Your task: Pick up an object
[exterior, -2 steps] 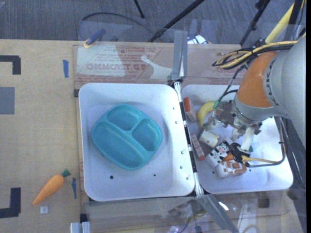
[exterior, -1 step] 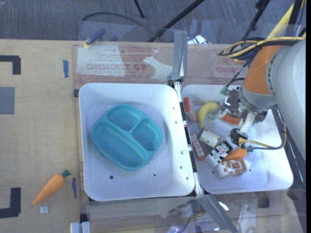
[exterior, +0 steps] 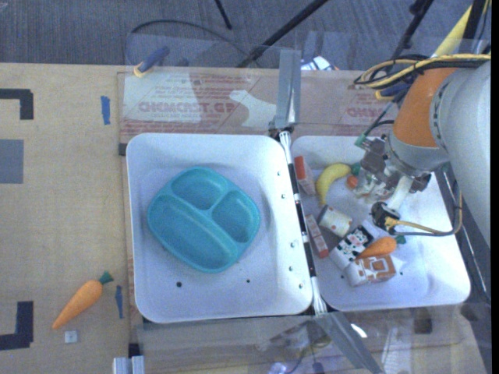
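Although the right-hand shallow white plastic bin holds a small jumble of toys, the likeliest target from where I stand is the curved yellow plastic banana, lying in the upper left part of that bin just beside the grey arm's gripper. Whether the jaws are open or closed I cannot tell; they are lost against the clutter beneath the wrist, and nothing is visibly held.

The banana looks light, stiff and smooth, so probably a little slippery; I would take it across its thick middle, square to the curve. Its long axis runs roughly from the upper right down to the lower left, one tip pointing toward the bin's divider.

Below it lie a small white cylindrical cup, an orange toy carrot pointing left and a little printed box, all close together. The left bin carries a teal sectioned plate, and another orange carrot rests on the worktop.
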Motion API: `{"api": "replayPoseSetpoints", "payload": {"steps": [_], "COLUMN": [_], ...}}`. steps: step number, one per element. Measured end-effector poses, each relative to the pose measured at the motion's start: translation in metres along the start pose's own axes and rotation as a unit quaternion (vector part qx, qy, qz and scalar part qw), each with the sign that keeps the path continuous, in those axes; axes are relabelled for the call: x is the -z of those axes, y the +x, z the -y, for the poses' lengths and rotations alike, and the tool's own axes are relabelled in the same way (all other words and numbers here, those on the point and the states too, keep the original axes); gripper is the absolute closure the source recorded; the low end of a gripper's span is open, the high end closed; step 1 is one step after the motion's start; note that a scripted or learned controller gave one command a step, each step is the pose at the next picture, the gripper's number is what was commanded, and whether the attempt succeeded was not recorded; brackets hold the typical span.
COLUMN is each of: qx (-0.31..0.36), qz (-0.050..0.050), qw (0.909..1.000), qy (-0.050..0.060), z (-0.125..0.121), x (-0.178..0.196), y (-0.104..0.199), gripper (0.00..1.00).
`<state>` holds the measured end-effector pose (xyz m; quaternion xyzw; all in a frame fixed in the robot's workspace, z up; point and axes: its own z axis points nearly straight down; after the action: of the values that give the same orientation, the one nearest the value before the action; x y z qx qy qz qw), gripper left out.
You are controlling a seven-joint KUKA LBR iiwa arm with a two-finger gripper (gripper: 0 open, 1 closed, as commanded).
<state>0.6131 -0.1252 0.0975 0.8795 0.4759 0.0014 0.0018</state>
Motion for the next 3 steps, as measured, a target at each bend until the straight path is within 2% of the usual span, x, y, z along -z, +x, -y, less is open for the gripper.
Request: {"api": "replayPoseSetpoints", "payload": {"steps": [1, 2, 3], "qx": [-0.058, -0.058, -0.005], "qz": [0.001, 0.001, 0.0], "qw": [0.9983, 0.9983, 1.0], "qy": [0.002, 0.003, 0.002], "z": [-0.009, -0.009, -0.002], "x": [0.088, 0.087, -0.012], "y": [0.085, 0.085, 0.039], "gripper": [1.0, 0.0, 0.0]}}
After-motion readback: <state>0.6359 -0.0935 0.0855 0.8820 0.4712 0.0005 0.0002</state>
